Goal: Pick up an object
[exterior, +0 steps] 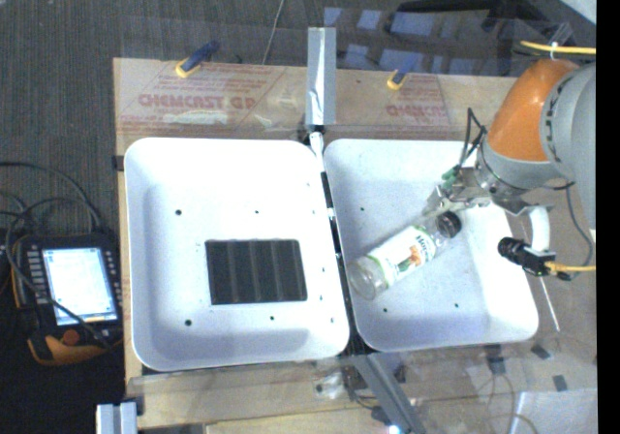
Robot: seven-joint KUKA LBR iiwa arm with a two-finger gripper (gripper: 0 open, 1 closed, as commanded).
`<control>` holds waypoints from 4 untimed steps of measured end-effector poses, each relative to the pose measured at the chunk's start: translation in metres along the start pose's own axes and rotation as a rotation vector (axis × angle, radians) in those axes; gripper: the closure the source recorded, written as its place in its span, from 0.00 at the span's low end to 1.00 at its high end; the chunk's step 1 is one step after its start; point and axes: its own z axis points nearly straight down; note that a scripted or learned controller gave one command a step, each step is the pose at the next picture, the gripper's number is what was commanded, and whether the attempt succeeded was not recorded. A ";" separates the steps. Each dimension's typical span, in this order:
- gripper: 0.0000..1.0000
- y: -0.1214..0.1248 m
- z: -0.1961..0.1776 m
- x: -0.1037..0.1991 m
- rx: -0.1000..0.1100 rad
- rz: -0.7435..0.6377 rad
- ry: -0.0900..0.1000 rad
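The bottle [399, 261] lies on its side in the right bin [484, 325], cap end toward the claw [452, 192]. The claw sits at that cap end; whether it is wide or narrow I cannot tell. Judged step: reaching. Next needs a firm closure around the neck before lifting.

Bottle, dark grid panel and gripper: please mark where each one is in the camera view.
Bottle [399, 259], camera view, on its labelled body, lying in the right bin.
Dark grid panel [256, 271], camera view, its middle, in the left bin.
Gripper [453, 192], camera view, at its tip near the bottle's cap.
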 end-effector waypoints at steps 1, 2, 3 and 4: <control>1.00 -0.014 -0.119 0.037 0.011 -0.194 0.006; 0.00 -0.014 -0.119 0.037 0.011 -0.194 0.007; 0.00 -0.074 -0.015 0.024 0.011 -0.326 0.013; 0.00 -0.112 -0.095 0.027 0.012 -0.116 0.010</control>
